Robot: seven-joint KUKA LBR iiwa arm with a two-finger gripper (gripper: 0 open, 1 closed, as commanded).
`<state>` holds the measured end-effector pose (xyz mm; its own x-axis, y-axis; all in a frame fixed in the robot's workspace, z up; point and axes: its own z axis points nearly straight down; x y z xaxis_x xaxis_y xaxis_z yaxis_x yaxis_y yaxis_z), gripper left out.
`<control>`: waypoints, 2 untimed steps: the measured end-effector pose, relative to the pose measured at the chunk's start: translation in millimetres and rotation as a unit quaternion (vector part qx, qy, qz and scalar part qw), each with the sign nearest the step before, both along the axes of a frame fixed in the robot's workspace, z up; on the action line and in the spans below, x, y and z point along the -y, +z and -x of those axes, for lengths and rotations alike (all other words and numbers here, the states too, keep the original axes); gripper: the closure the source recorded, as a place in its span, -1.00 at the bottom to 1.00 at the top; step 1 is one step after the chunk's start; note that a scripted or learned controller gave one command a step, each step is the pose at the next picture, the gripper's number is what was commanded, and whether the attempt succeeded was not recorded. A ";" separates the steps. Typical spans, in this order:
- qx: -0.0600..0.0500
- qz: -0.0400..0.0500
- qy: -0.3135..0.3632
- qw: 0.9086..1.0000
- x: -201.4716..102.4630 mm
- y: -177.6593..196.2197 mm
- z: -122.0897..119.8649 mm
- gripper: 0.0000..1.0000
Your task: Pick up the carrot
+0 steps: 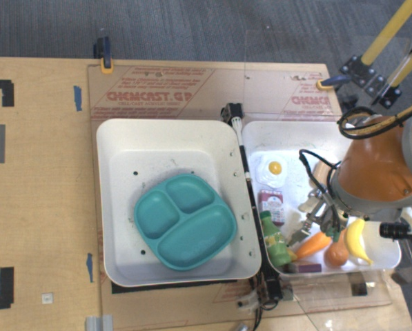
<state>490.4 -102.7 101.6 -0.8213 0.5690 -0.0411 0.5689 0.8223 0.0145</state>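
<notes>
In the left bin [116, 185] lies a teal divided plate [185, 221], while in the right bin [388, 257] the carrot [311, 245] lies near the front wall, at about five o'clock from the fried egg [275, 167], crowded by a green vegetable [276, 243] at its nine o'clock and an orange fruit [337, 254] and banana [358, 240] at its three. That crowding is the likely hazard: the fingers could catch a neighbour or nudge the carrot aside. The gripper [309, 221] sits just above the carrot's thin end, and whether it is spread or closed I cannot tell.

We're looking at a robotics lab here: cardboard-covered bench [40, 185], two white bins [116, 205], clamps [105, 50], toy food, grey carpet [192, 12].
</notes>
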 end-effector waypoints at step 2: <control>0.001 0.003 0.126 0.992 14.8 1.1 -1.0 1.00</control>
